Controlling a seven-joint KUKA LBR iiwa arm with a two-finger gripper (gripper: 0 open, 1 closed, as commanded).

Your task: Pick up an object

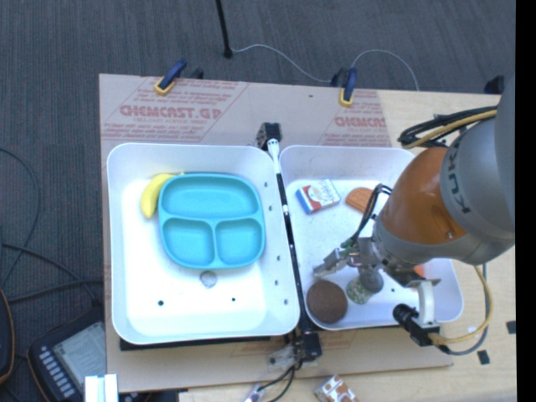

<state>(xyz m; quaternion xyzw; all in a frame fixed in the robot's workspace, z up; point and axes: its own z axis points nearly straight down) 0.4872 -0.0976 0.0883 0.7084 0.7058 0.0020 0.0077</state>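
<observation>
The gripper (362, 285) hangs low in the right-hand white bin (444, 304), just beside a dark brown ball (327, 301) that sits in the bin's near corner against the divider, and from here I cannot tell how its jaws stand. That ball looks the likeliest pick: I'd judge it light and fairly firm, but round, so it may roll or squirt out unless pinched across its widest middle. Farther back from the ball lie a small red-and-white packet (318, 196) and an orange piece (360, 198).
</observation>
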